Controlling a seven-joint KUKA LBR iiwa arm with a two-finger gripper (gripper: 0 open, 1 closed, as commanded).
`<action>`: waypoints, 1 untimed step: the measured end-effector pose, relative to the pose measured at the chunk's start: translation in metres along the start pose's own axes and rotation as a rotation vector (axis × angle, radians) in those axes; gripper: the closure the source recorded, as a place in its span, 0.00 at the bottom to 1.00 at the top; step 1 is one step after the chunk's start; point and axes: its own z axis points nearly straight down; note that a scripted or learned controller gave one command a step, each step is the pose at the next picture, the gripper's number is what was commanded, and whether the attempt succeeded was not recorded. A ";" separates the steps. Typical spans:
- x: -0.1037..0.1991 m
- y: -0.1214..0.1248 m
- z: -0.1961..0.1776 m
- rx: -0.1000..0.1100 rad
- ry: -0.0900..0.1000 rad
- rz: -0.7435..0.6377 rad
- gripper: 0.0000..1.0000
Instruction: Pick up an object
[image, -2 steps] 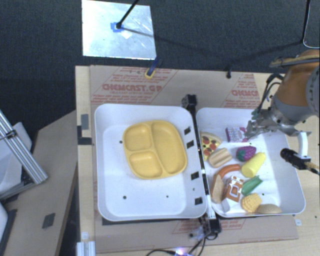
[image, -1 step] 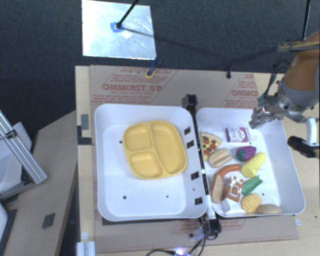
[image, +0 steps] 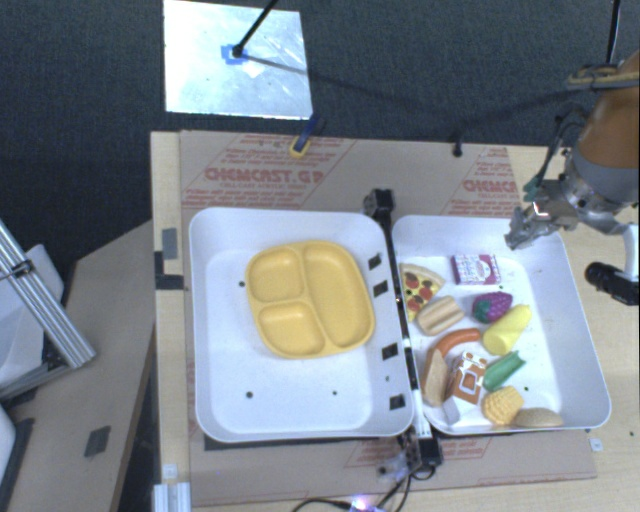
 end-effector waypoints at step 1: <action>0.052 0.016 0.004 0.000 0.001 -0.003 1.00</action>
